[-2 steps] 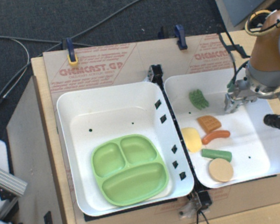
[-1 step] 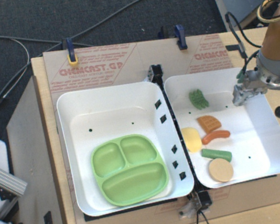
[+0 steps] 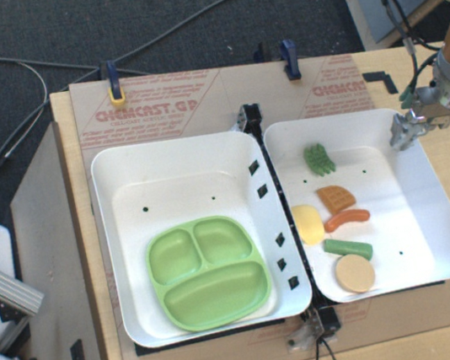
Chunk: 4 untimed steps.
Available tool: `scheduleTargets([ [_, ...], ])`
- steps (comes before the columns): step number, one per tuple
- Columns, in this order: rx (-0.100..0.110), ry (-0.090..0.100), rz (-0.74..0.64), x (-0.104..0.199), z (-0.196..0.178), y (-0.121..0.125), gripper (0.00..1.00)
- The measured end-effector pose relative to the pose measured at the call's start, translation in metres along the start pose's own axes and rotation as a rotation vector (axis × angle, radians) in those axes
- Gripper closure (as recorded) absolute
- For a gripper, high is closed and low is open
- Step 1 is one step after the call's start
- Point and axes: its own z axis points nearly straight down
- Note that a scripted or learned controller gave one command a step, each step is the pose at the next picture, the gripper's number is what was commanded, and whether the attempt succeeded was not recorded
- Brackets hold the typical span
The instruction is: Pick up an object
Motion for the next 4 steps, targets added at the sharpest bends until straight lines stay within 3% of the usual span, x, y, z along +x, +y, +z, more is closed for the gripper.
scheduleTargets([
  [1,0.0,0.0,-0.001,0.001,-0.063,0.006,1.0],
  [4,0.005,0.002,-0.002,0.163,-0.02,0.039,1.0],
])
